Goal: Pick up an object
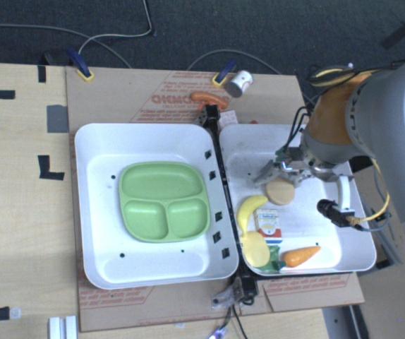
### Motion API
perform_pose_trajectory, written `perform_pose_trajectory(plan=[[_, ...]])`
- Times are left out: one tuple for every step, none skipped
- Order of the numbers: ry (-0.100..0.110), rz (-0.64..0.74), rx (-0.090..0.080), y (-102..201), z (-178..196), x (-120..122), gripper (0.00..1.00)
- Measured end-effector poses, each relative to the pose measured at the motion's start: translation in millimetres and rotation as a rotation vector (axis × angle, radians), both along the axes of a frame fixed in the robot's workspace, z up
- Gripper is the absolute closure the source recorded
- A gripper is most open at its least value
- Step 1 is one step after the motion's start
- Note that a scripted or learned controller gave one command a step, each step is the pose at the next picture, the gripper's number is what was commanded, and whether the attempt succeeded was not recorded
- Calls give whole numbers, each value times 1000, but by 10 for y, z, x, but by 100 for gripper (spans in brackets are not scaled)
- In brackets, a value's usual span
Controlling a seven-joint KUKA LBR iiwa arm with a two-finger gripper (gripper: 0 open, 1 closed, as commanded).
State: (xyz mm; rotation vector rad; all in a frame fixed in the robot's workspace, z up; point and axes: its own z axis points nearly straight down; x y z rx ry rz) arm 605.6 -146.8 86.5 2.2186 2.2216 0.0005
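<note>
- While the arm hung over the right white bin (358,260), its pincer (281,175) sat just above a rounded tan potato-like piece (281,192); whether it gripped, I couldn't tell.
- It looked light, smooth, and liable to roll; best pinched across its middle.

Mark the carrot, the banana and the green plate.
carrot (303,256), camera view, middle of its orange body
banana (249,209), camera view, middle of its curve
green plate (164,182), camera view, floor of its large top compartment
</note>
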Motion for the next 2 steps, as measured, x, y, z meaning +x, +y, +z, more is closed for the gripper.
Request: perform_pose_trajectory(plan=[[-3, 0, -1, -1, 103, 7, 100], [1, 2, 2, 894, 981, 58, 100]])
